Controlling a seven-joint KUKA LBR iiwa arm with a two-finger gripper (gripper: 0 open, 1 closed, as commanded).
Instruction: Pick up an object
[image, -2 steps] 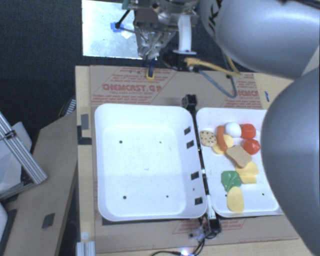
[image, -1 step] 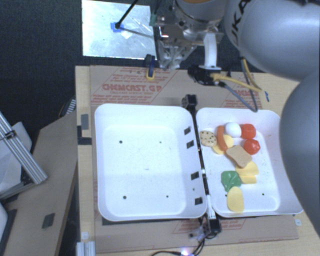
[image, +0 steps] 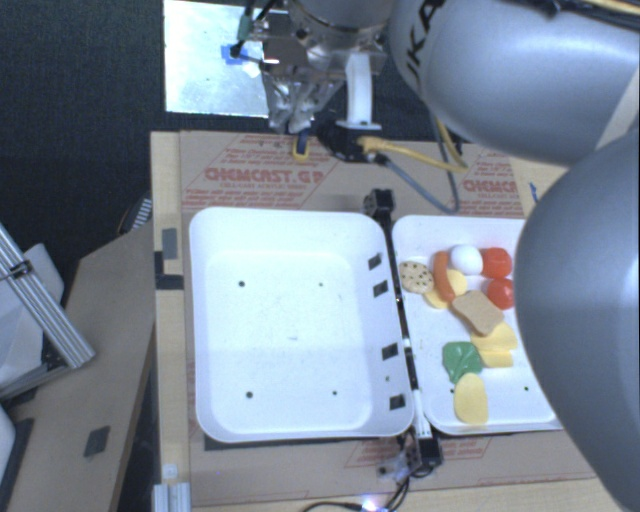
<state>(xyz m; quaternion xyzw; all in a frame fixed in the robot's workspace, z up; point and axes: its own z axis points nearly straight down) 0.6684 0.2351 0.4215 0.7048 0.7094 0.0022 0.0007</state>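
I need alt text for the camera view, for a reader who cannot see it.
The grey arm reaches across the top, its gripper above the bench beyond both bins. The right bin holds toy food; the left bin lies beside it.

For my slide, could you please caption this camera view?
Arm raised above two white bins; toy food clustered in the right one.

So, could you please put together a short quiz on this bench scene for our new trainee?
1. True or false: the green piece lies in the left bin.
2. Which piece lies closest to the divide between the bins? A) the cookie B) a red tomato C) the bread slice
3. What colour is the piece in the right bin nearest the camera?

Key: 1 false, it lies in the right bin; 2 A; 3 yellow.
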